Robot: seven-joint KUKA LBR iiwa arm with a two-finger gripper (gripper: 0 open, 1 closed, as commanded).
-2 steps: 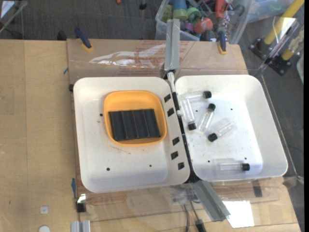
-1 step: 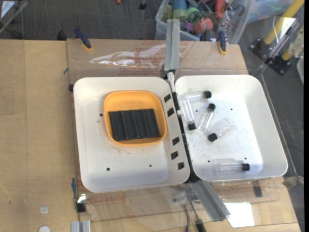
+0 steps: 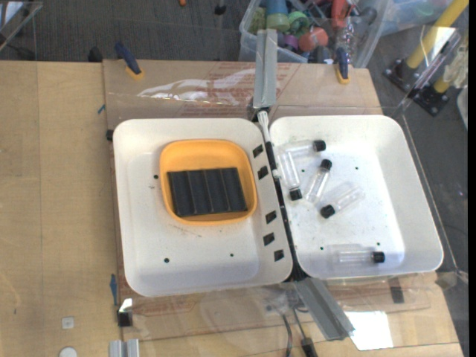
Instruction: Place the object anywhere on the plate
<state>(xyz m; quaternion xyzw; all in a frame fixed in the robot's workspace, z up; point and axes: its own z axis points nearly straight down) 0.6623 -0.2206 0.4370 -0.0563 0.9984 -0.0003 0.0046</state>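
An orange plate (image 3: 172, 157) with rounded corners lies in the left white bin (image 3: 141, 244). A black ribbed rectangular block (image 3: 207, 192) rests flat on the plate and covers most of its floor. In the right white bin (image 3: 398, 199) lie several clear vials with black caps. One vial (image 3: 306, 151) is near the back, another vial (image 3: 319, 178) sits at the middle, and a third vial (image 3: 355, 256) lies near the front edge.
A metal divider (image 3: 277, 199) with black tabs runs between the two bins. Behind the bins a clear tub (image 3: 320, 13) holds colourful items. Two blue-and-orange clamps (image 3: 128, 60) hold the back of the board. Wooden bench surface stretches to the left.
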